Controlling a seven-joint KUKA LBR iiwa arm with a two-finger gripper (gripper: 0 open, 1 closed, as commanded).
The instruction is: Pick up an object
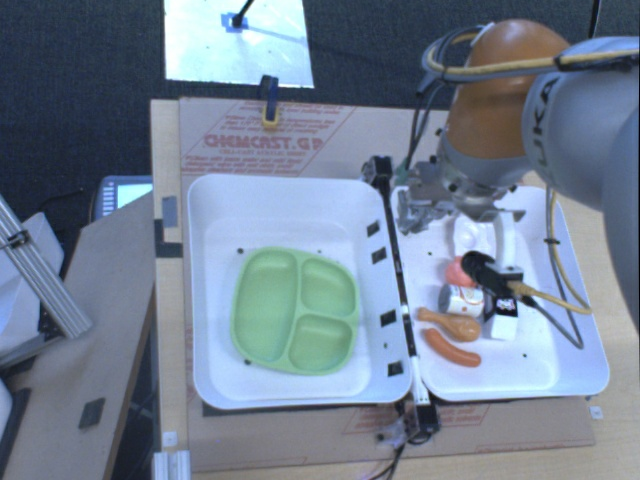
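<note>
My gripper (pixel 414 214) hangs over the far left part of the right bin (pixel 570 368), close to the divider between the bins. Nothing shows between its fingers. In front of it and to its right lie several small things in the right bin: a pink piece (pixel 456 269), a small orange and white piece (pixel 462 297), a tan spoon-shaped piece (pixel 449 321) and an orange sausage (pixel 452 349). All of them rest on the bin floor, apart from the gripper.
The left bin (pixel 215 268) holds a green divided plate (pixel 296 310). The arm's grey body and orange band (pixel 500 63) overhang the far side of the right bin. A black hinge strip (pixel 392 268) runs between the bins.
</note>
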